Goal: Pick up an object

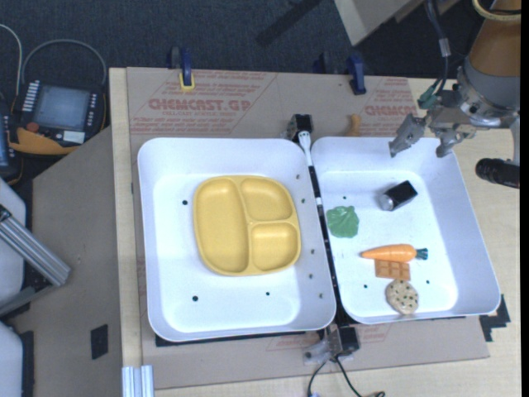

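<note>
**Clerk:** Dark carpet behind; table [248,89] topped with brown board printed in red lettering, clamped at its far edge. Entries, left to right?

**Keeper:** Item one: left bin [165,304], shallow, white, smooth plastic with rounded corners. Item two, lying in it: yellow tray [246,224], matte plastic, rounded outline, three compartments, all bare.

**Clerk:** And the other side?

**Keeper:** Item three: right bin [463,213], same make, touching the first along the middle seam. Contents: green leafy piece [342,222], lumpy, likely soft plastic, near the left wall. Black block [399,195], small, boxy, hard-looking, with a pale end face. Toy carrot [393,254], orange, tapered, smooth, green stub at its right end. Beneath it an orange waffled slab [394,270], just touching the carrot, then a speckled biscuit [402,297], flat and round, tan with dark flecks.

**Clerk:** Progress?

**Keeper:** Gripper [430,141] hangs above the right bin's far edge, jaws spread apart, nothing between them. Every object lies in the bin, so by my reckoning nothing is picked: descent, closing and lifting all remain. The black block sits nearest.
</note>
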Robot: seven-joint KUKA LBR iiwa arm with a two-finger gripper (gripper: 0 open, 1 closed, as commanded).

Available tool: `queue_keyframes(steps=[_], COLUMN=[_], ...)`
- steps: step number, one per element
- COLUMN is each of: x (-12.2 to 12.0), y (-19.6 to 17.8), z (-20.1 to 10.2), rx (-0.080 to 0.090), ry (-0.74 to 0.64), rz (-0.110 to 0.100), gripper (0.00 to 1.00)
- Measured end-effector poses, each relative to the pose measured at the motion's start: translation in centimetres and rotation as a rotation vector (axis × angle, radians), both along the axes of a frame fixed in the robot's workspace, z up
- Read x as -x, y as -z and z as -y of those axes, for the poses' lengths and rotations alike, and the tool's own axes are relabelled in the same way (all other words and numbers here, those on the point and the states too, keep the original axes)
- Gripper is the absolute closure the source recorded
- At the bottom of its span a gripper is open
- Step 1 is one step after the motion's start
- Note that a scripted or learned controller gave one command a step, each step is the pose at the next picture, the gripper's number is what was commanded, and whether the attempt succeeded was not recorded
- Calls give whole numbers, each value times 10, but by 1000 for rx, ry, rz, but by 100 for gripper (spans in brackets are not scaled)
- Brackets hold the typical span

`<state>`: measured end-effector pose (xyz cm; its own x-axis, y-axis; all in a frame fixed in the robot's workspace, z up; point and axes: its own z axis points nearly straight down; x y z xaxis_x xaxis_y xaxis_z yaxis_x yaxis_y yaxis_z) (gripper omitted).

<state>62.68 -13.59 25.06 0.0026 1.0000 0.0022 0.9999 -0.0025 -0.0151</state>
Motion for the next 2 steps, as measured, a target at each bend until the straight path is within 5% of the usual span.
queue_keyframes(steps=[1,2], x=[-2,5], y=[-8,37], z=[0,1], rx=[2,1], ry=[-3,-2], rz=[14,9], gripper=[0,0])
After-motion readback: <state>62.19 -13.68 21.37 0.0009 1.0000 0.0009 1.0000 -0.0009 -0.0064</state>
